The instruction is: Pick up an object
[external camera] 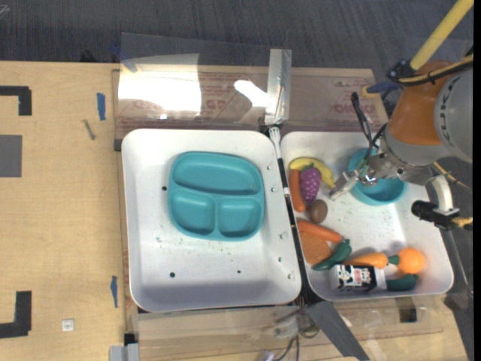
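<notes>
The claw (359,177) hangs low over the back of the right bin (432,288), reaching in from the right under the grey arm (451,122) with its orange band. Whether its fingers are open or closed cannot be told from this angle, and nothing is seen held between them. Its tip sits at the left rim of a small teal bowl (382,191), which stands near the bin's back wall.

The loose things lie mostly along the bin's left side and front. A banana (313,168) curves at the back left, with a purple bunch of grapes (310,183) just in front of it, its long axis running front to back. A brown, rounded piece (319,211) lies just in front of the grapes. A large carrot (319,233) lies with its long axis slanting from back left to front right. Along the front wall sit a small black-and-white carton (355,277), a smaller carrot (372,261) and an orange (411,261).

The left bin (143,224) holds a teal divided plate (216,194) with three compartments, lying flat near its middle.
</notes>
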Robot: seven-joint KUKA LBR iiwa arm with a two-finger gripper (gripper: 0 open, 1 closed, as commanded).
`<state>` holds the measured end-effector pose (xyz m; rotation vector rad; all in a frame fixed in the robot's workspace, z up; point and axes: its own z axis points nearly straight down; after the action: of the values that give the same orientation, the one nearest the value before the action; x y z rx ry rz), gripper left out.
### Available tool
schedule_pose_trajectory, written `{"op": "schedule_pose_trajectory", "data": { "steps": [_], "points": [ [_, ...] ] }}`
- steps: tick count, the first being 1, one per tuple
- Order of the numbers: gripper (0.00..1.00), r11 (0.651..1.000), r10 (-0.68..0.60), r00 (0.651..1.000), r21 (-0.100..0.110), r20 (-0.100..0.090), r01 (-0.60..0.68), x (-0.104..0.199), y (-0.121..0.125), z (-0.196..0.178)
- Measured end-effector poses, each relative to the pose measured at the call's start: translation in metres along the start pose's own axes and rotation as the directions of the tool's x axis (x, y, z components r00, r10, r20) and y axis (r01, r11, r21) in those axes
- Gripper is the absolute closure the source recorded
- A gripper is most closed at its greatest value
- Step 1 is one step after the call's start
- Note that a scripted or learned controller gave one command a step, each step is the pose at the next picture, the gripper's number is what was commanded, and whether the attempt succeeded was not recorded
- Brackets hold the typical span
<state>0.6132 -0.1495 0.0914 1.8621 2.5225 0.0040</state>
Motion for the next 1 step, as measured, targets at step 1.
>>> {"op": "schedule_pose_trajectory", "data": {
  "steps": [1],
  "points": [
    [0.00,0.994,-0.110,0.994,0.001,0.000,0.110,0.0034,0.0110,-0.0031]
  ]
}}
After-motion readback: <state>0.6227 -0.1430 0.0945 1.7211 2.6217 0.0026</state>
